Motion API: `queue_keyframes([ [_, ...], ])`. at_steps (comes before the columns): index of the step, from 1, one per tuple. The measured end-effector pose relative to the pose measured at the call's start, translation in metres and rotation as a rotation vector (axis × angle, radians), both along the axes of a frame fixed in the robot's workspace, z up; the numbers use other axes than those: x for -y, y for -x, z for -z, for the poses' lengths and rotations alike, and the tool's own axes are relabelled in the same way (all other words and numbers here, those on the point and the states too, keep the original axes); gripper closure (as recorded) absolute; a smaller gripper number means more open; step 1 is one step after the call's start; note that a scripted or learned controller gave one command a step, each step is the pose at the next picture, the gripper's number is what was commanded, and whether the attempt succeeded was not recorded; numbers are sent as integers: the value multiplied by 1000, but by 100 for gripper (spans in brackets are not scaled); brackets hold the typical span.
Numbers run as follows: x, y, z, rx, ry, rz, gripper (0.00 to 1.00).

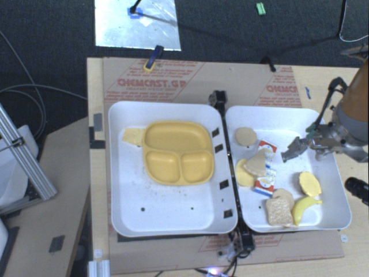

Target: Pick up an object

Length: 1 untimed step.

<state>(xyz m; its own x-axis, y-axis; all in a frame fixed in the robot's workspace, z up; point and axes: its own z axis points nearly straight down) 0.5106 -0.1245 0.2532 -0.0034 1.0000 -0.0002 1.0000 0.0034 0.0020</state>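
2 white bins (pixel 173 227) are being shown on a bench. The gripper (pixel 295 149) is being held at 3 o'clock of the right bin, jaws open, nothing gripped. Banana (pixel 304 208), bread slice (pixel 279 209) are lying at 5 o'clock, unpicked; grasp not yet started.

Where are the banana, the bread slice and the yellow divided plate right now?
banana (pixel 304 208): camera view, middle of its curved body.
bread slice (pixel 279 210): camera view, centre of its face.
yellow divided plate (pixel 176 131): camera view, floor of its large upper compartment.
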Motion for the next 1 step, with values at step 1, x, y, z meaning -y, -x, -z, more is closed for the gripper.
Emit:
queue_keyframes([
  [1,-17,-48,98,-5,-1,-3,0],
])
